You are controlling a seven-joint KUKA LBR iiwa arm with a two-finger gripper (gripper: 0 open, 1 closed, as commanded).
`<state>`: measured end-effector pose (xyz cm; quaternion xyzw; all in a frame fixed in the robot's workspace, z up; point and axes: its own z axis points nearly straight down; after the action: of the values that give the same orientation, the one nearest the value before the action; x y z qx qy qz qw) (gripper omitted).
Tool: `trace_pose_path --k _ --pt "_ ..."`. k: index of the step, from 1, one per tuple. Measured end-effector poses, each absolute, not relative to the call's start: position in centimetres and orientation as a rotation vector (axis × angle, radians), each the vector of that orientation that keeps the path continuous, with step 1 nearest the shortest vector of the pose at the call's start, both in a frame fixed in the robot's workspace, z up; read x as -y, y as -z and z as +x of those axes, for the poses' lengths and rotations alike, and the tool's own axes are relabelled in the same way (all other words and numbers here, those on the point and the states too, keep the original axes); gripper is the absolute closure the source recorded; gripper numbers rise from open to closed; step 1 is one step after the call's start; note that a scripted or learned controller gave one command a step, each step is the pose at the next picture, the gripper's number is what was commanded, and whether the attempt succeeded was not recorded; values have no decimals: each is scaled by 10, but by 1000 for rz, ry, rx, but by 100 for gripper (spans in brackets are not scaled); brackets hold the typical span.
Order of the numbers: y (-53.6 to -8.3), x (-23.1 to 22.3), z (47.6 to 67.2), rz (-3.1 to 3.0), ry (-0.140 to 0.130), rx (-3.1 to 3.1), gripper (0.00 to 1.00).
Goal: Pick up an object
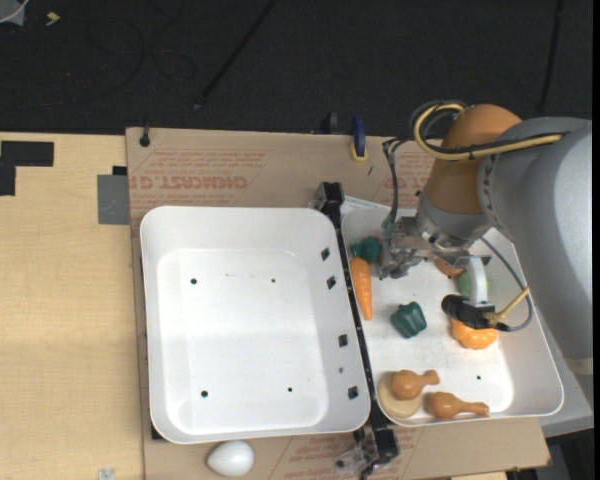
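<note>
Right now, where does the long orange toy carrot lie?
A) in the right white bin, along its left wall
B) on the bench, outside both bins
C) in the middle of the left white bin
A: the long orange toy carrot lies inside the right white bin, close along its left wall.

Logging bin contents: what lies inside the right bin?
Carrot, green pepper, orange fruit, tan pear, tan drumstick. The arm covers the far side, so anything beneath it is hidden.
</note>
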<state>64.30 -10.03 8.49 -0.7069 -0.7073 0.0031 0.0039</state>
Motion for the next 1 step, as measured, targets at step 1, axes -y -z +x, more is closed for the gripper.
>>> trace_pose_path --k 1 --pt "-174 129 597 -2226 0 2220 0"
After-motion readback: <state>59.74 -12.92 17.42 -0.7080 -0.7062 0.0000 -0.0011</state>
